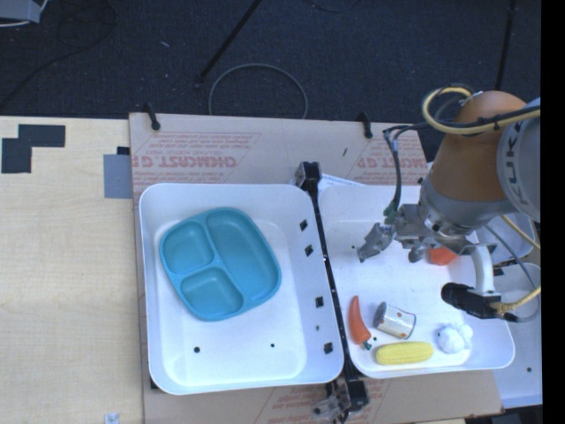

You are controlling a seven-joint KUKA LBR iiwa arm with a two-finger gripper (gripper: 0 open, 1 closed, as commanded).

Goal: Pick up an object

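- Two shallow white bins sit side by side on the bench: the left bin and the right bin, parted by a black divider strip.
- In the left bin lies a blue tray with three compartments, turned at a slant.
- Near the front of the right bin lies a carrot, its long axis running roughly front to back, thin end toward the front edge.
- Just beside the carrot is a small silver can on its side, its axis slanting left to right.
- In front of the can lies a yellow corn cob, its long axis running left to right along the bin's front wall.
- Right of the corn is a white crumpled lump.
- An orange object peeks out beside the arm; its shape is mostly hidden.
- The gripper hangs over the middle of the right bin, well apart from the carrot and can, pointing left; I cannot tell how the jaws stand.
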